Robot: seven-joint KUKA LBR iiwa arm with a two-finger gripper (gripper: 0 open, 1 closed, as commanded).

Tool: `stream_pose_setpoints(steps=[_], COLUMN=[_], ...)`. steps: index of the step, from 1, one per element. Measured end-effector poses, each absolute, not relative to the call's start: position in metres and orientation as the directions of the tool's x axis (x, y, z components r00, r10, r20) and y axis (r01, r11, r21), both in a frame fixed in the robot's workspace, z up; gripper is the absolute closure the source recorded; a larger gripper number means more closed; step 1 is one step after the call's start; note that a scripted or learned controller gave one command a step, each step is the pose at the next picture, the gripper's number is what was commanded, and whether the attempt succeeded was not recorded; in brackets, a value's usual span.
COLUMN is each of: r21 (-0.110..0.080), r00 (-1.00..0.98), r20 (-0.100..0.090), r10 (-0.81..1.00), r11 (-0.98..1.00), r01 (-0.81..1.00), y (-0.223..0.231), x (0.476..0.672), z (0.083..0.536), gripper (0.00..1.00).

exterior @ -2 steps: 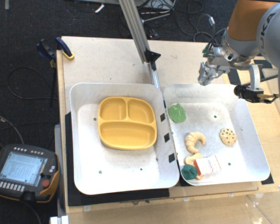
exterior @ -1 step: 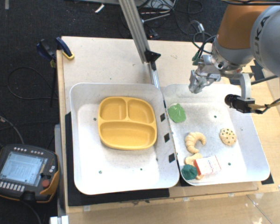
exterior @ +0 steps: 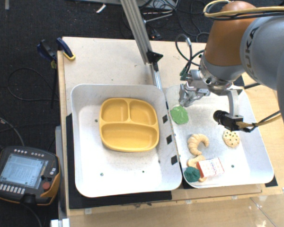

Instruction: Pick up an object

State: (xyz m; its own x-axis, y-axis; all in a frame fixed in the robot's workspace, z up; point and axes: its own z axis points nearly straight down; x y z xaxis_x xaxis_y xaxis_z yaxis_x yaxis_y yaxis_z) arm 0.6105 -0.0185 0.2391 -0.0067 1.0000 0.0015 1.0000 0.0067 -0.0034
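Green leaf-shaped toy (exterior: 179, 115) is lying near the upper left of the right bin (exterior: 255, 167), close against the wall it shares with the left bin (exterior: 85, 174), and it is looking like the likeliest thing to be picked, since the hand (exterior: 187, 98) is hanging right at its upper edge, reaching in from the big grey and orange arm (exterior: 236, 37) at the upper right of the frame. From where I am standing I cannot tell how the hand is set, wide or narrow, and nothing is showing in its grip, so I am judging the approach step to be under way, with the grasp itself not yet made. The next move is probably calling for a small drop straight down over the leaf and a firm close, taking care not to bump the bin wall just beside it. Lower in the right bin a croissant (exterior: 197, 143), a spotted cookie (exterior: 231, 138), a small red and white box (exterior: 211, 167) and a dark green lump (exterior: 192, 174) are lying, the last two touching. The left bin is holding a yellow divided plate (exterior: 129, 125), sitting toward its upper middle on the surface.
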Motion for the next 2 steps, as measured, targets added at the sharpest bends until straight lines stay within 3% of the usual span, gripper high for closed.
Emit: stream_pose_setpoints(steps=[2], r21=[-0.003], r00=[-0.008], r20=[0.002], r10=[1.0], r11=[0.008], r01=[1.0], y=[0.08], x=[0.544], z=[0.244], gripper=[1.0])
